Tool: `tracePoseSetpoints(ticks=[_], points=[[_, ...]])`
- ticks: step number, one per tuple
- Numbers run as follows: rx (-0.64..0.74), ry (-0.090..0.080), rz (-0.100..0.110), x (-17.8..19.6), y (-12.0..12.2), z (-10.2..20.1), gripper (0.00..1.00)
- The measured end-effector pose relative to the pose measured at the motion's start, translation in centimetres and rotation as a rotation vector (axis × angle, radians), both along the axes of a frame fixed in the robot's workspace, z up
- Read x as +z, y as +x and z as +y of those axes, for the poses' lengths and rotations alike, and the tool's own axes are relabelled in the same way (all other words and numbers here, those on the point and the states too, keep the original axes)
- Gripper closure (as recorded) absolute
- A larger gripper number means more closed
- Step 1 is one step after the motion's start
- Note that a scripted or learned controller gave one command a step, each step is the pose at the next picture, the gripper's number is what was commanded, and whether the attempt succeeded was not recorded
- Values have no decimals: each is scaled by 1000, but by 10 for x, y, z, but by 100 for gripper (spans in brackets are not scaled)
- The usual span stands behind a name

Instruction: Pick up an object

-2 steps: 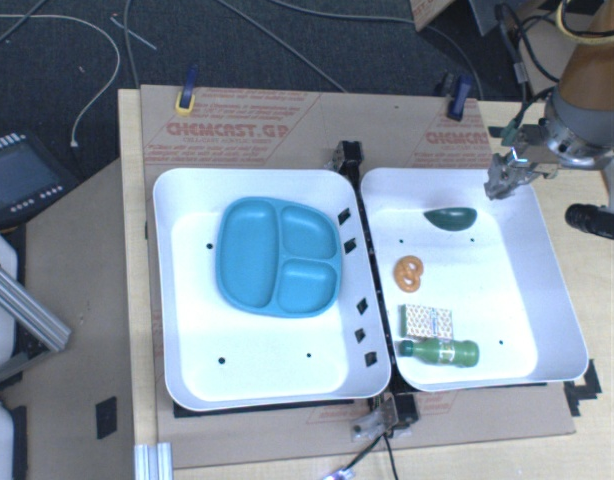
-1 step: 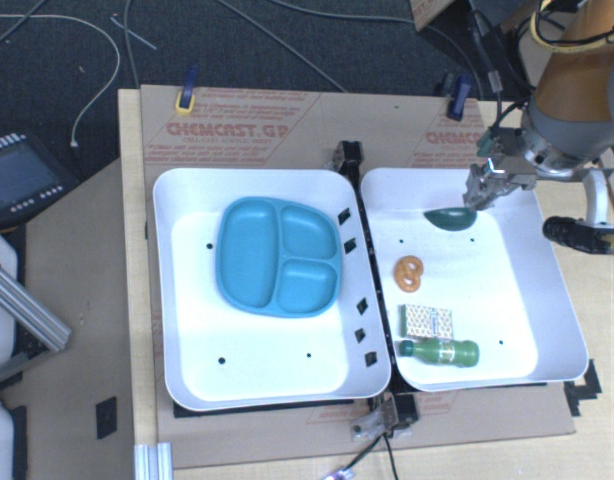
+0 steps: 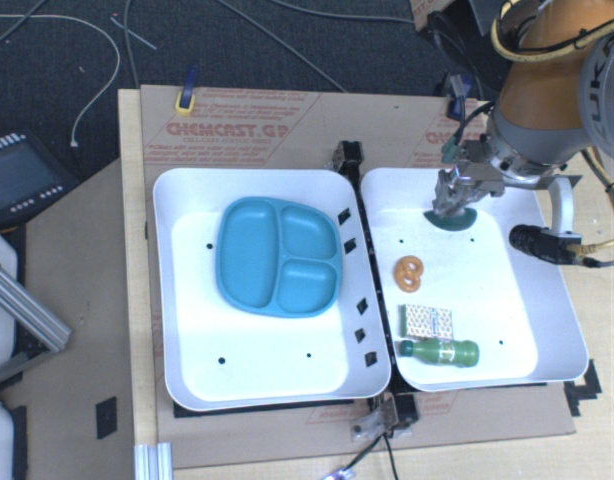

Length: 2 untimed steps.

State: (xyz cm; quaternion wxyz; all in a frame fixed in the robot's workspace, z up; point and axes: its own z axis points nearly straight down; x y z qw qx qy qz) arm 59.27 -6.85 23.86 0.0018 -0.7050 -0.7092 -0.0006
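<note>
While the gripper (image 3: 453,206) sits low over a dark teal object (image 3: 455,221) near the right bin's (image 3: 547,318) far edge, a pretzel (image 3: 409,273) lies mid-bin.

Two white bins (image 3: 187,268); one blue divided plate (image 3: 279,256); one pretzel (image 3: 409,274); one green bottle (image 3: 442,351); one patterned packet (image 3: 428,320); one teal disc (image 3: 454,220).

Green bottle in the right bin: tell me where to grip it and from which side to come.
Grip the green bottle across its body, near the middle, coming straight down from above. It lies on its side, long axis running left-right, so the fingers should probably close across its narrow width. The patterned packet lies close behind it, leaving little room for that finger.
</note>
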Motion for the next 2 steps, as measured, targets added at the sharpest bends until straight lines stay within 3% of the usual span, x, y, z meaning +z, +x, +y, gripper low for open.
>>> tracePoseSetpoints(ticks=[1,2], points=[[0,0,1,0,-16,60,100],[-1,0,3,-1,-47,109,100]])
